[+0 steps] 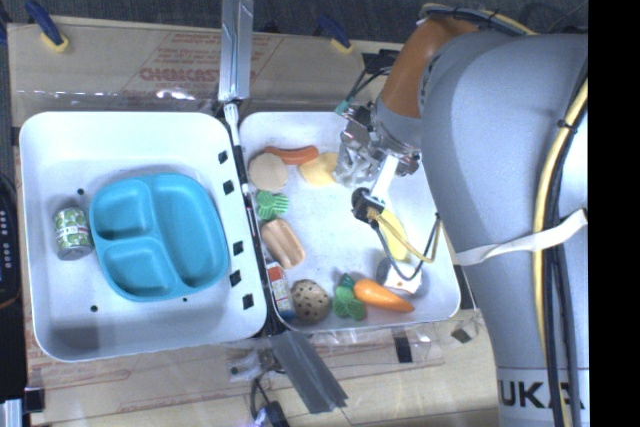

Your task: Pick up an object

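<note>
The grey arm with its orange band [425, 65] takes up most of the right side, reaching in over the right-hand shallow white plastic bin [330, 215] from the far edge. Its bulk covers that bin's right wall, probably because the program brings the wrist down steeply to work inside the tray.

The left-hand shallow white bin [60, 315] holds a turquoise plastic plate with three compartments [158, 235], lying flat near the middle, and a small green-labelled tin can [71, 232] on its side just beside the plate's left edge. Both bins sit on a brown cardboard-covered counter [130, 55], pinned by blue clamps, presumably so nothing shifts.

The two-finger gripper [365, 177] hangs over the upper middle of the right bin. Whether its fingers are apart or together I cannot tell; nothing is visibly between them.

The candidates for picking all lie in the right bin. Largest to smallest: a toy hot dog in a bun [283, 242] near the left wall; an orange toy carrot with green top [375, 294] along the near edge; a yellow banana-like piece [397, 237] below the gripper, partly under a cable; a red toy sausage [291, 155] and a round tan bun [268, 172] at the far left; a pale yellow piece [318, 172] just beside the gripper, likely the closest target; a speckled brown ball [310, 299]; a small green ridged piece [271, 206].
</note>
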Robot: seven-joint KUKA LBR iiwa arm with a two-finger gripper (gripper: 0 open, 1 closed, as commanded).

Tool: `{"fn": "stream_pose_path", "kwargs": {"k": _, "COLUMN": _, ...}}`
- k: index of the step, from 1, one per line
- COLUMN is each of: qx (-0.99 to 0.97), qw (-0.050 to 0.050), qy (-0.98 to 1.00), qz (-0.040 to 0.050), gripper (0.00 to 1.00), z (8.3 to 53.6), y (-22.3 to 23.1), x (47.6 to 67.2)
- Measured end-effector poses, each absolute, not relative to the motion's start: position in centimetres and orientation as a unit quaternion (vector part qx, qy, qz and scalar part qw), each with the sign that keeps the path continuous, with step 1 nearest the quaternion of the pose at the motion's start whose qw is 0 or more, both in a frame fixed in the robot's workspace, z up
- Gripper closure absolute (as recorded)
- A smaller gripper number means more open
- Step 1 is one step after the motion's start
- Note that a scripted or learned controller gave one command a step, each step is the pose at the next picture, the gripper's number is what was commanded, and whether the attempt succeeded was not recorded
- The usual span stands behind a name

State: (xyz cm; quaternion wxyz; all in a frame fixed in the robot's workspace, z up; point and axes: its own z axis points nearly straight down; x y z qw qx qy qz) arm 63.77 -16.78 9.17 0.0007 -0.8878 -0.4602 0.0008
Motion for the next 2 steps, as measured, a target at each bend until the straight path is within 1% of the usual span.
{"fn": "stream_pose_path", "kwargs": {"k": 1, "qx": -0.882, "qw": 0.002, "qy": -0.472, "qz": 0.0016, "gripper": 1.0, "z": 9.1, "y": -17.4, "x": 62.5}}
{"fn": "stream_pose_path", "kwargs": {"k": 2, "qx": -0.939, "qw": 0.001, "qy": -0.345, "qz": 0.0004, "gripper": 1.0, "z": 9.2, "y": -18.7, "x": 65.7}}
